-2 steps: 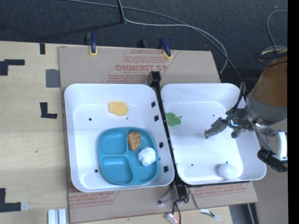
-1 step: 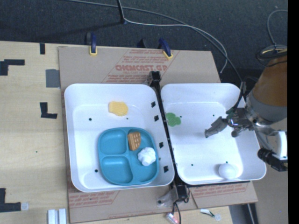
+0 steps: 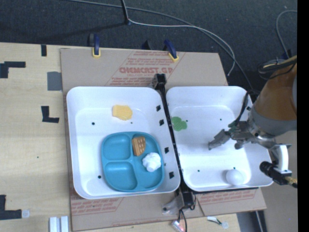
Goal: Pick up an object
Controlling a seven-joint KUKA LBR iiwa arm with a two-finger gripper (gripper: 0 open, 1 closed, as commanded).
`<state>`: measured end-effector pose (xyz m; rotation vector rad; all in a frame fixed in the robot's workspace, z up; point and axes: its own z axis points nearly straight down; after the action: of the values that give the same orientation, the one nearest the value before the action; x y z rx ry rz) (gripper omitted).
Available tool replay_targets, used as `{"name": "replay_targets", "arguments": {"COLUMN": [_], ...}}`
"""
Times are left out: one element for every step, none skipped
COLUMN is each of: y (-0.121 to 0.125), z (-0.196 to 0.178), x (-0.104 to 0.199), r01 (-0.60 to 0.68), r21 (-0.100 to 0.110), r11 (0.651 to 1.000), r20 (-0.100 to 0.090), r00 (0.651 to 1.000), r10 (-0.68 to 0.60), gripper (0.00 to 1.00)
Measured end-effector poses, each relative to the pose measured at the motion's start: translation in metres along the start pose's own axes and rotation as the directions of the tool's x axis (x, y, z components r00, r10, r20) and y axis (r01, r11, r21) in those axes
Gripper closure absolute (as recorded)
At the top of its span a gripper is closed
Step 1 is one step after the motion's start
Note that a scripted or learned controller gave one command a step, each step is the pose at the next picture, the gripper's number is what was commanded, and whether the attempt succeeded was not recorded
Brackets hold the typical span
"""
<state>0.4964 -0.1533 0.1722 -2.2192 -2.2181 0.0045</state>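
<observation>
Green object (image 3: 178, 124) lies in the right bin (image 3: 207, 93), near its left wall; my gripper (image 3: 225, 141) hangs at its four o'clock, well apart, fingers spread open, holding nothing

Single fixed camera above the bench, looking down at a slant.

Set far enough back to take in both white bins, left bin (image 3: 77, 144) and right bin (image 3: 207, 95), side by side, plus cardboard underlay (image 3: 140, 66) and dark floor beyond; arm (image 3: 277, 105) entering from the right.
</observation>
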Motion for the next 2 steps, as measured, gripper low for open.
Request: {"name": "replay_targets", "arguments": {"y": [-0.004,-0.004], "z": [0.043,0.089], "x": [-0.003,-0.003], "r01": [0.000,0.001], "r21": [0.000,-0.004], "r11": [1.000,1.000], "r20": [0.000,0.001], "r00": [1.000,1.000], "r10": [0.000,-0.001], "gripper": [0.00,0.00]}}
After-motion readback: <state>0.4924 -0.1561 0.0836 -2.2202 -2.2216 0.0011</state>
